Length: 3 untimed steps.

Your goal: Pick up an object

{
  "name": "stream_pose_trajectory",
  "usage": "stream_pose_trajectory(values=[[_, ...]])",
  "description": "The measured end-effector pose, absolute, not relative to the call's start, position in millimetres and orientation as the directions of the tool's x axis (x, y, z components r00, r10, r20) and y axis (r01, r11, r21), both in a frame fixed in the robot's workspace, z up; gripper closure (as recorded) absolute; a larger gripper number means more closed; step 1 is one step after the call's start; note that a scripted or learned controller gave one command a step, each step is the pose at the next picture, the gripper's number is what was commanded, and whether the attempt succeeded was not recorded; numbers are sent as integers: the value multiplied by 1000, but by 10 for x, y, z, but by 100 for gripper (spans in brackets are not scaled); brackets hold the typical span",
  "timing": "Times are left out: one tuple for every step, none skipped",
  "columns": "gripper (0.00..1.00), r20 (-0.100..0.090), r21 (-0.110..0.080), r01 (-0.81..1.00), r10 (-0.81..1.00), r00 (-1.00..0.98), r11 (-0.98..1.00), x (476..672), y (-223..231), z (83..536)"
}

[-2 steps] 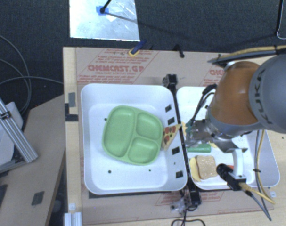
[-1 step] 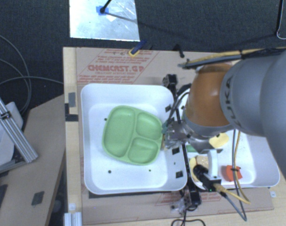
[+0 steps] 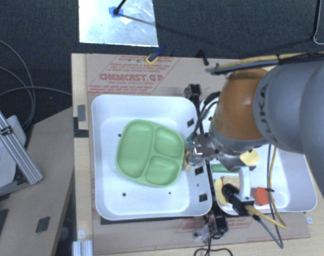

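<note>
Grey arm point(image 3: 290, 111) overhangs right bin point(image 3: 306, 196), fingers' state indiscernible; risk: blind descent clips divided green tray point(image 3: 149, 152) or bin wall.

A robotics lab. The arm point(image 3: 290, 105) works over white bins point(image 3: 105, 143) on a cardboard-topped bench point(image 3: 129, 73), cables point(image 3: 23, 89) trailing.

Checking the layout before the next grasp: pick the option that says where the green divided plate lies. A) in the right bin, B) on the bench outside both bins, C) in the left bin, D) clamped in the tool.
C: the green divided plate lies flat on the floor of the left bin, beside the arm.
</note>
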State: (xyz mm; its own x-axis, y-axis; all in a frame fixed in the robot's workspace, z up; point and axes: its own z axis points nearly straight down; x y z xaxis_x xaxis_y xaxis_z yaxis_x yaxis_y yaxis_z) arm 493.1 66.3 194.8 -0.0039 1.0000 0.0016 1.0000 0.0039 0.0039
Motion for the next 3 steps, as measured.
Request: stream_pose_trajectory(values=[[100,2,-1,1000,1000,-8,8,4859,1110,1836],[100,3,2,1000,1000,-6,6,4874,1092,1948],[100,7,20,1000,1000,-8,8,4883,1262,3914]])
